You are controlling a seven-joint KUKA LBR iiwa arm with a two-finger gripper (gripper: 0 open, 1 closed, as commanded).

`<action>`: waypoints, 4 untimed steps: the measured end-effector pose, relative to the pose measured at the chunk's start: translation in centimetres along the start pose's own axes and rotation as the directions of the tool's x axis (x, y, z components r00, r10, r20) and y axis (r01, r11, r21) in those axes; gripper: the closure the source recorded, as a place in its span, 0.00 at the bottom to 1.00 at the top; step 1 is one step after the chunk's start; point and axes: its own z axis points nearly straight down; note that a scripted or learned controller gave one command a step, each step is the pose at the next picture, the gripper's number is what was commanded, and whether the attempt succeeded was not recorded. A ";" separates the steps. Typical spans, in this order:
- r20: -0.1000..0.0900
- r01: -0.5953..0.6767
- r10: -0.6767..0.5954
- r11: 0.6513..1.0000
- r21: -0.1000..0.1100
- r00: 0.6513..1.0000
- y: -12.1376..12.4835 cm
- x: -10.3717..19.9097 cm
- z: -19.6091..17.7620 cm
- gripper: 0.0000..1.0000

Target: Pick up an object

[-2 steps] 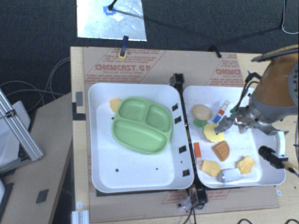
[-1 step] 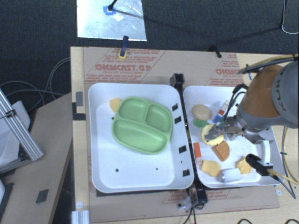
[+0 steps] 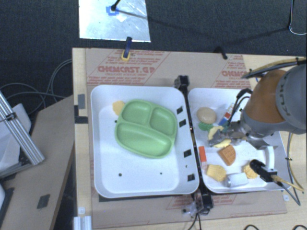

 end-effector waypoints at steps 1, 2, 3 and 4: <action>0.000 -0.001 0.001 1.000 -0.002 1.000 0.1 0.0 -1.1 1.00; 0.002 -0.002 0.002 1.000 -0.007 1.000 -0.5 -0.7 -6.9 1.00; 0.002 0.004 -0.004 1.000 -0.008 1.000 -0.2 -0.1 -13.0 1.00; 0.002 0.004 -0.004 1.000 -0.004 1.000 -0.1 -0.1 -14.1 1.00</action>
